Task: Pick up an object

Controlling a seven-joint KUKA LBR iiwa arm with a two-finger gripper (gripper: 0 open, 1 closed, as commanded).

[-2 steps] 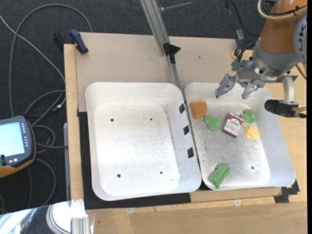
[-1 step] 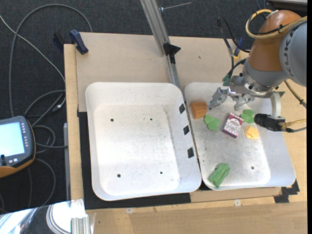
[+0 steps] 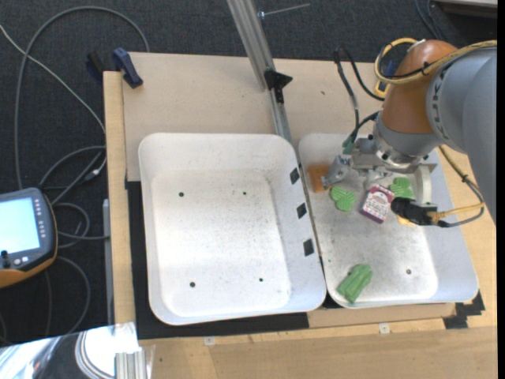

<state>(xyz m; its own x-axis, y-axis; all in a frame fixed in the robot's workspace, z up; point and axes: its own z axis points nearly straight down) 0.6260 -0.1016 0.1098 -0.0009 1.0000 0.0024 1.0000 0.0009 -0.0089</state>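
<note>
Over the right bin (image 3: pixel 454 271), the arm (image 3: pixel 442 93) reaches down with its gripper (image 3: pixel 377 170) low among a cluster of small objects; whether the claw is open or closed I cannot tell.

At the gripper's 6 o'clock lies a pink-and-white packet (image 3: pixel 377 204), tilted, with a green piece (image 3: pixel 344 198) just beside it at 9 o'clock and another green piece (image 3: pixel 402 187) at its 2 o'clock. An orange bit (image 3: pixel 316 178) sits near the bin's left wall. Well apart, at the bin's 7 o'clock corner, lies a green block (image 3: pixel 354 282). A yellow cable (image 3: pixel 450 215) runs from the wrist at 4 o'clock. The left bin (image 3: pixel 158 152) sits touching the right one.
</note>
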